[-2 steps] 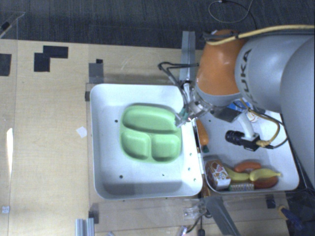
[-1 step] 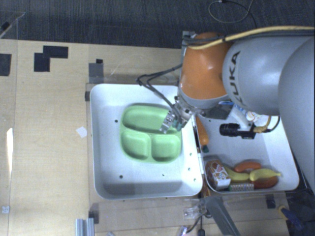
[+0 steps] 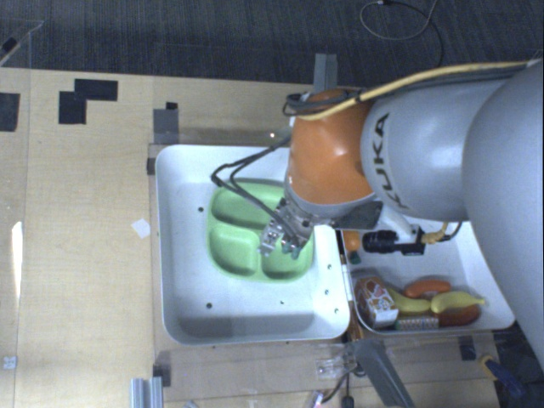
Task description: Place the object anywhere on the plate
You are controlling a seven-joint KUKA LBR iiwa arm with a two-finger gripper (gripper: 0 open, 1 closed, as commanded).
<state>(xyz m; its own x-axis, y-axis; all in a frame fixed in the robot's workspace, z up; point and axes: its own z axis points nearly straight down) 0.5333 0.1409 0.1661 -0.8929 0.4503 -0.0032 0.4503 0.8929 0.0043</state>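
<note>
The arm (image 3: 425,160) comes in from the right and bends down over the left bin (image 3: 183,228), its orange band (image 3: 327,155) sitting directly above the wrist, with a black cable looping out to the left of it. The claw (image 3: 283,238) hangs low over the green plate (image 3: 234,245), which has separate compartments and lies in the middle of that bin, spreading left of and under the claw. Whether the claw is released or clenched cannot be told, and nothing can be made out in it. Right of and below the claw, in the right bin (image 3: 493,313), lie a banana (image 3: 459,301), a red piece (image 3: 429,286) just above it and a brown and white packet (image 3: 378,300) at their left, all close together.
</note>
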